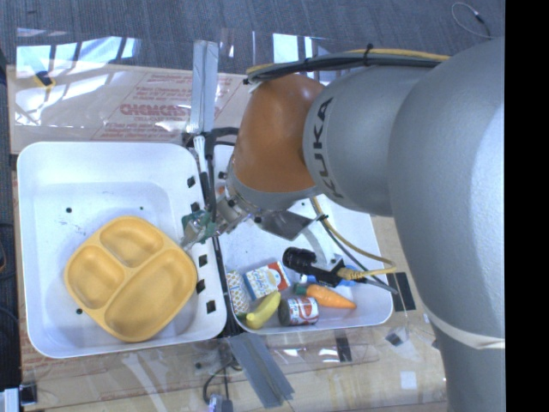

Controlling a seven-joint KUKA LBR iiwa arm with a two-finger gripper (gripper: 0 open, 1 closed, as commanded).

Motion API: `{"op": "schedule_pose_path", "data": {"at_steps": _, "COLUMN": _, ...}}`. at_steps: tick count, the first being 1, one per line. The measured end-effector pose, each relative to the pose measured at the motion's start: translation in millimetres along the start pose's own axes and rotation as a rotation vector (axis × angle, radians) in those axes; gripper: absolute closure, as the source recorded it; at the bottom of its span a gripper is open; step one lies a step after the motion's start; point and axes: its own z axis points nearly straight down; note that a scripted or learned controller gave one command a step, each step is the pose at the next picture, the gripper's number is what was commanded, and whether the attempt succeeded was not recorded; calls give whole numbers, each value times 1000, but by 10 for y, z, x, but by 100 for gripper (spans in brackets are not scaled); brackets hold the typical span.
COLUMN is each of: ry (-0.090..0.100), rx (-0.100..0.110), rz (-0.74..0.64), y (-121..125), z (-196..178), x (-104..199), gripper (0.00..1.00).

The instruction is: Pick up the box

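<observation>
The box (266, 279) is a small carton with blue, white and red print. It lies near the front of the right bin (377, 316), beside a banana and a can. My gripper (201, 224) hangs over the wall between the two bins, up and to the left of the box and apart from it. The large grey arm with its orange band (274, 136) covers the back of the right bin. I see nothing held at the gripper.
A yellow divided plate (129, 277) lies in the left bin (51, 178). A banana (264, 310), a red-labelled can (299, 311) and a carrot (331, 297) crowd the box at the right bin's front. A patterned strip (236, 291) lies left of the box.
</observation>
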Motion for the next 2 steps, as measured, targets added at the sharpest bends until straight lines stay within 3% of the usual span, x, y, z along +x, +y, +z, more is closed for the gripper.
{"op": "schedule_pose_path", "data": {"at_steps": 1, "ry": -1, "rx": -1, "rz": -316, "y": 349, "z": -557, "x": 363, "gripper": 100}}
{"op": "schedule_pose_path", "data": {"at_steps": 2, "ry": 2, "rx": 4, "rz": -344, "y": 487, "z": 187, "x": 1218, "gripper": 100}}
